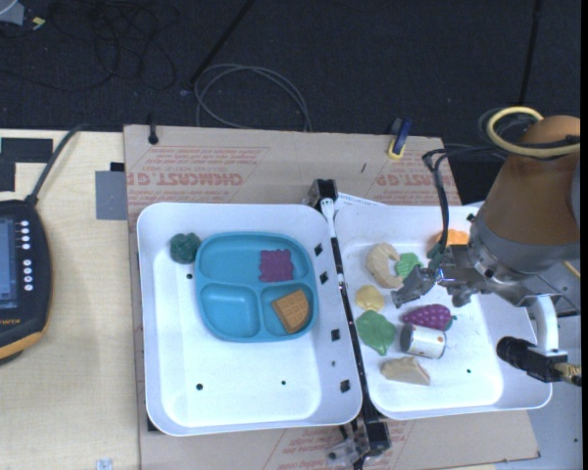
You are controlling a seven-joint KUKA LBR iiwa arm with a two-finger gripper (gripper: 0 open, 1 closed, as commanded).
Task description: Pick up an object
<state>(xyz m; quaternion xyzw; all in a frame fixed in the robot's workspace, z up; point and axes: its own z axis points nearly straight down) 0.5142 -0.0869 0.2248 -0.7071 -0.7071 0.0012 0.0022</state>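
The right bin (490, 385) holds several toy foods: a beige bread piece (380, 258), a small green piece (408, 263), a yellow piece (369, 298), a green leafy piece (376, 331), purple grapes (427, 315), a white can with a red end (423, 342), a tan wedge (406, 369) and an orange piece (456, 237). My gripper (418, 284) hangs low over this bin, just above the grapes and right of the green piece. It is open, with nothing between its fingers.
The left bin (167, 380) carries a blue compartment tray (225, 306) with a magenta piece (275, 263) and a waffle-like piece (292, 308) in it. A dark green object (184, 247) lies by the tray's upper left. A teach pendant (5, 277) rests at far left.
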